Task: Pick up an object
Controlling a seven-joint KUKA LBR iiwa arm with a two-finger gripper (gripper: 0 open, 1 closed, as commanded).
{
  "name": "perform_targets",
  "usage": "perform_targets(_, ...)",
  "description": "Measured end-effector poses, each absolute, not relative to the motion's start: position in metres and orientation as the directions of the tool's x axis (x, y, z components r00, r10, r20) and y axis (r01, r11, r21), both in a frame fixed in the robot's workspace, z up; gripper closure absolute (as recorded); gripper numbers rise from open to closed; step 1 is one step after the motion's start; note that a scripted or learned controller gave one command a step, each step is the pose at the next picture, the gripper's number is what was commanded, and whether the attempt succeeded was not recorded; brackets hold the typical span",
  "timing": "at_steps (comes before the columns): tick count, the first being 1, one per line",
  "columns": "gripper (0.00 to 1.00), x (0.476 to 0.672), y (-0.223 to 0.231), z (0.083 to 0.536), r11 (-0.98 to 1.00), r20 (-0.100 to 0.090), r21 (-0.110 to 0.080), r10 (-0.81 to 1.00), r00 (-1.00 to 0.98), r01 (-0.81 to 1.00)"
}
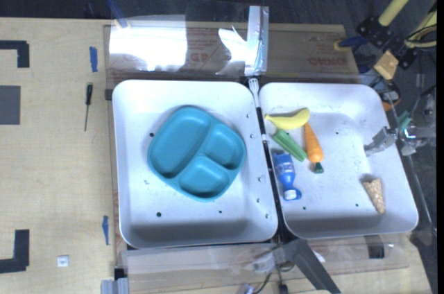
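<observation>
Two white bins (132, 216) lay before us; banana (290, 119), carrot (313, 143) and bottle (284, 175) sat ungrasped. We could not tell the gripper (383, 140) state; picking remained undone.

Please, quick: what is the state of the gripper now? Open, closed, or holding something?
Gripper: at the right bin's right edge; open or shut cannot be told, and nothing is seen held.

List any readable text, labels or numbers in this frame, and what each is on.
No text reads clearly here.
Red print on the cardboard behind the bins: blurred and partly under glare, illegible.
Blue bottle label: too small to read.
Blue tray, banana, carrot: no markings visible.
</observation>
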State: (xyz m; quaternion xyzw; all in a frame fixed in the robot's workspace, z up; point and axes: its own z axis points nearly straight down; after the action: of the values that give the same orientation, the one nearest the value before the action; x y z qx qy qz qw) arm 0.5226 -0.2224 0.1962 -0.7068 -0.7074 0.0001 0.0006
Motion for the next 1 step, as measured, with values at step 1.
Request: perform_targets(1, 0.00, 0.5747, -0.1672, 0.0949, -0.108, 0.004, -0.010, 0.994, 0.108, 0.994)
